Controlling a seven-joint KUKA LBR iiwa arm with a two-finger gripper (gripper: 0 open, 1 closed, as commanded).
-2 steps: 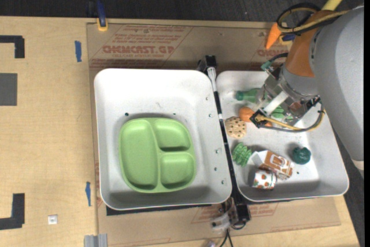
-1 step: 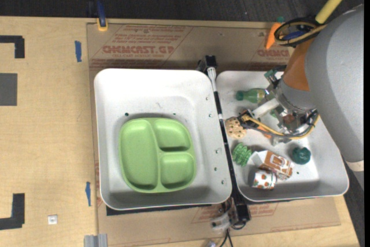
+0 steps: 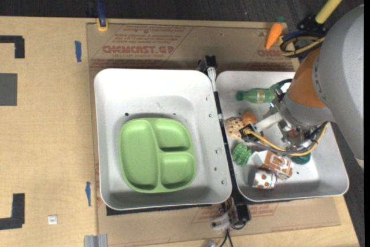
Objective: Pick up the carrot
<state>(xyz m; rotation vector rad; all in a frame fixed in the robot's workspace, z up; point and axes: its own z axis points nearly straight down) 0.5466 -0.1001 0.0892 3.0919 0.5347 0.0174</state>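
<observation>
Pincer [image 3: 284,140] hangs low over the right bin [image 3: 332,173], roughly mid-bin, w/ grey arm [image 3: 347,72] and orange band [image 3: 303,92] above it. Open or closed: can't tell, cables and wrist hide the tip. Nothing seen gripped.

Carrot [image 3: 249,118]: small orange piece, left of pincer & slightly farther back, near it but apart. It touches a speckled tan lump [image 3: 234,124] on its left. Too small to be sure of shape.

Green bottle [image 3: 257,95] lies on its side behind-left of pincer, beyond the carrot. Green ridged item [image 3: 240,153] sits left & a bit nearer the cam than pincer. Red/white carton [image 3: 277,163] lies just in front of pincer, and a white/red cup-like thing [image 3: 263,179] is in front-left, by the bin's near wall. Yellow cable [image 3: 289,152] loops under the wrist.

Well to the left: left bin [image 3: 115,101] holding a green divided plate [image 3: 156,153]. Far behind pincer, outside the bins, an orange tapered thing w/ green tip [image 3: 274,36] sits on the cardboard [image 3: 144,46].
</observation>
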